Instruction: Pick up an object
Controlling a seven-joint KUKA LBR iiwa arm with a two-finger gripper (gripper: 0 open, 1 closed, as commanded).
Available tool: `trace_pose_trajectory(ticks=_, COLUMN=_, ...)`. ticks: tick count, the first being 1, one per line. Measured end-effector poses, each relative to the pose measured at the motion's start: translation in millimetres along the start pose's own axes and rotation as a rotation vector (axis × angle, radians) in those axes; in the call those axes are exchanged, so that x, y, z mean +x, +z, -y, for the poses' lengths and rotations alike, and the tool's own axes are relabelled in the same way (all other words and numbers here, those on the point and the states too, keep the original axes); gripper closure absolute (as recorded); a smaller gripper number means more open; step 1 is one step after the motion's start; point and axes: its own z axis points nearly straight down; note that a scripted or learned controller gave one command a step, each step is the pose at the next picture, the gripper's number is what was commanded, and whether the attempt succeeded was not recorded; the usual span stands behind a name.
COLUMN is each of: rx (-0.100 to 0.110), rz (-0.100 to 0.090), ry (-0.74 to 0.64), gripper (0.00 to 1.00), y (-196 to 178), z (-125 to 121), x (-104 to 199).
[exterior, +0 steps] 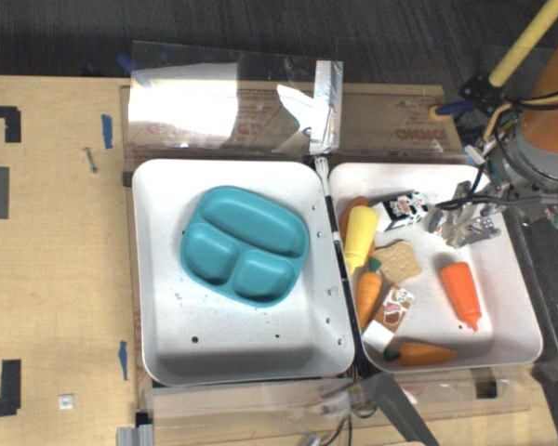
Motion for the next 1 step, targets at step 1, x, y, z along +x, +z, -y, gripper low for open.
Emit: trace_pose_trajectory(ticks=1, rx=0.001, rz=0.005, ry=0.15, gripper=1.0, y=-30.3, z=-10.7, x=-71.0)
